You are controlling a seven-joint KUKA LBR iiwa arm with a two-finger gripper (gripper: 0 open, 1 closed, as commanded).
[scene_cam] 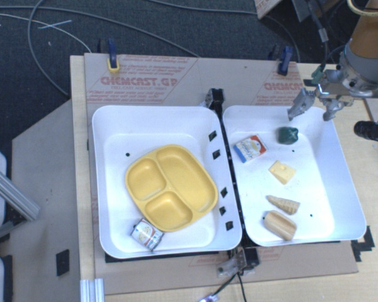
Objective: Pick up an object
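Note:
My gripper (315, 109) hangs open over the far edge of the right bin (340, 187), with nothing between its two fingers. Just below and left of it lies a dark green lump (288, 134). Further left in that bin is a small white, blue and red packet (250, 148). A pale yellow cheese wedge (282, 171) sits in the middle. A tan cone-shaped piece (283, 204) and a tan bread roll (279, 224) lie near the front.
The left bin (107, 168) holds a yellow three-compartment plate (171, 187) and a small tin can (146, 234) at its front. A black divider with clips (222, 162) runs between the bins. Cardboard backing and two blue clamps (113, 54) stand behind.

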